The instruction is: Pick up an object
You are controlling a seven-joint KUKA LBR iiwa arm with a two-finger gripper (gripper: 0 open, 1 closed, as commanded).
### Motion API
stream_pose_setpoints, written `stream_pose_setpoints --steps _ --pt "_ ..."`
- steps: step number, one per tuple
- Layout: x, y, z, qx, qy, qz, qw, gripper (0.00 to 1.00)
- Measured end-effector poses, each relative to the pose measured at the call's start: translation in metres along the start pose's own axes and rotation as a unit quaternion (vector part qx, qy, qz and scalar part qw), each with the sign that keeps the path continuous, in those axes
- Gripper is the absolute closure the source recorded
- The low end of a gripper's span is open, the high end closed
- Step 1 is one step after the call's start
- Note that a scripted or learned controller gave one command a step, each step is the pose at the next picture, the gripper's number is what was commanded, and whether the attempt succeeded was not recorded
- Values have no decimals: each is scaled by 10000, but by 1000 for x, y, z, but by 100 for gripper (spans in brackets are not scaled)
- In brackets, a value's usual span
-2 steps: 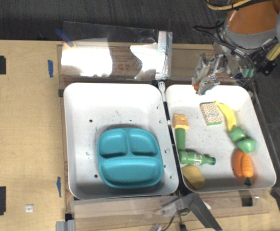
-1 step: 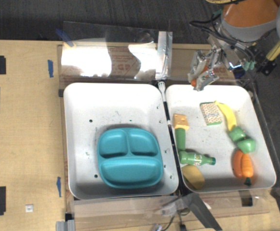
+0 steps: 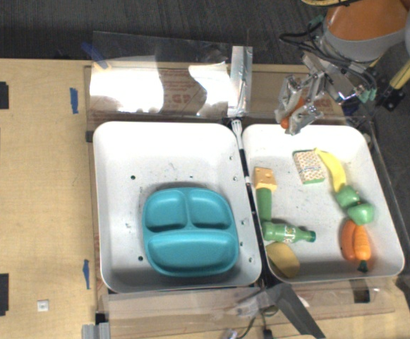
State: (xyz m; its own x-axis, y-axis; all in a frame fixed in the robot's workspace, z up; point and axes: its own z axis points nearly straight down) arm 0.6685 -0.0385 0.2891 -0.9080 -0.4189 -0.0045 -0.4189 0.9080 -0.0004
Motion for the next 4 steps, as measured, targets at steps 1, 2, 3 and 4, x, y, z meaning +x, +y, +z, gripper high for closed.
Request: stream_pose_setpoints --steps 1,2,3,4 --pt "-6 14 -1 -3 -3 -442 9990 100" --pt "-14 31 5 -16 12 -1219 9925 100" --pt "-18 39 -2 -7 -3 -1726 9850 100" --pt "-19 40 -19 -6 -8 -2222 9750 100"
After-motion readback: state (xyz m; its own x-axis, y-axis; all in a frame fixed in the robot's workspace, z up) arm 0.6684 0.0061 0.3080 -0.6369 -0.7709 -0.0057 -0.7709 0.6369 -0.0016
